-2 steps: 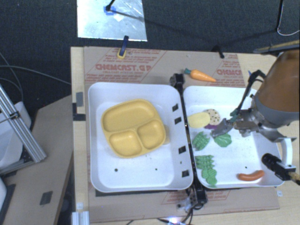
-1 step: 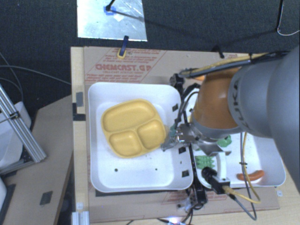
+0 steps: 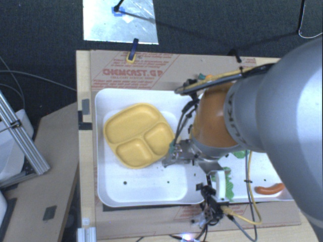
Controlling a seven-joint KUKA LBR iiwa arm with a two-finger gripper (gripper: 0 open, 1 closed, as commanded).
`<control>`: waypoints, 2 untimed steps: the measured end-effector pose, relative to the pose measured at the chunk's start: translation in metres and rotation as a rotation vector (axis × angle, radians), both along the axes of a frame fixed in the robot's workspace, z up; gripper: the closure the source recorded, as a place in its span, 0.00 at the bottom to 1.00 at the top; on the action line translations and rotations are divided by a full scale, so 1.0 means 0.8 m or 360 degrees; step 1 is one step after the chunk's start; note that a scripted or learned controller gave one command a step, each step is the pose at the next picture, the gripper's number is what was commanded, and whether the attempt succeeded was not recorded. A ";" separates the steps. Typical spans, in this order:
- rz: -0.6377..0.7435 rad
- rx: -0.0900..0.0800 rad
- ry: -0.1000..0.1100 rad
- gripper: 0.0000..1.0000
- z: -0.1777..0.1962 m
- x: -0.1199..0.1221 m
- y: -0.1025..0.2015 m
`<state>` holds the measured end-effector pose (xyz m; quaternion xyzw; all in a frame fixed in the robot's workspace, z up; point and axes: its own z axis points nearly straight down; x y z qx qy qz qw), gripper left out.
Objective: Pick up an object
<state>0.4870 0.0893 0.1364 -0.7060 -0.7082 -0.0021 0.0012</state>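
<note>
Yellow divided plate (image 3: 139, 134) lies flat in the left white bin (image 3: 146, 193), ready for lifting; the gripper (image 3: 176, 154) hovers at the plate's right edge, whether gripping, I cannot tell.

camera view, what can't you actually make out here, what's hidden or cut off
- Gripper: the arm's wrist covers it, so its fingers are hidden, as is any object there.
- Right bin: largely covered by the arm; a green item shows partly, too hidden to identify.
- Orange object: partly cut off by the arm, small; looks sausage-shaped.
- Yellow divided plate: its right edge meets the wrist; contact cannot be told.
</note>
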 end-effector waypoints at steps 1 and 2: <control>0.0005 -0.0005 0.0007 0.00 -0.068 -0.002 0.049; 0.0010 -0.0003 -0.0003 0.00 -0.066 0.104 0.132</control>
